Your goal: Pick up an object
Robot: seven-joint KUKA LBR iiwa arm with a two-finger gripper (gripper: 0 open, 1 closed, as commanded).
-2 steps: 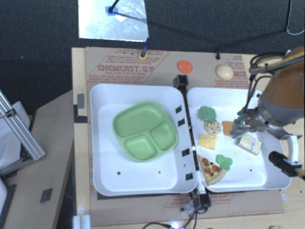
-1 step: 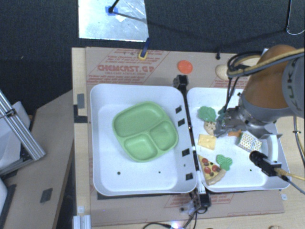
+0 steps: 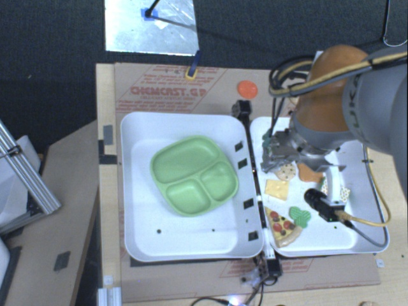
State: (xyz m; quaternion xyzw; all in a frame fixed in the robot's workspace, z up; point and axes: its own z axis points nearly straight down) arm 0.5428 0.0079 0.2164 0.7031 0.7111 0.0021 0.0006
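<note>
In the right bin (image 3: 363,234) lie several toy foods: a yellow cheese square (image 3: 276,189), a pizza slice (image 3: 283,226), a green leafy piece (image 3: 299,216), a chocolate-chip cookie (image 3: 284,171) and an orange-brown piece (image 3: 310,172). My gripper (image 3: 275,153) reaches down at the bin's left side, right above the cookie. The wrist hides the fingertips. A green three-compartment plate (image 3: 193,175) sits in the left bin (image 3: 143,234).
A divider with black clips (image 3: 250,171) runs between the two bins. An orange disc (image 3: 247,90) lies on the cardboard behind the bins. A yellow cable loops over the right bin's front corner.
</note>
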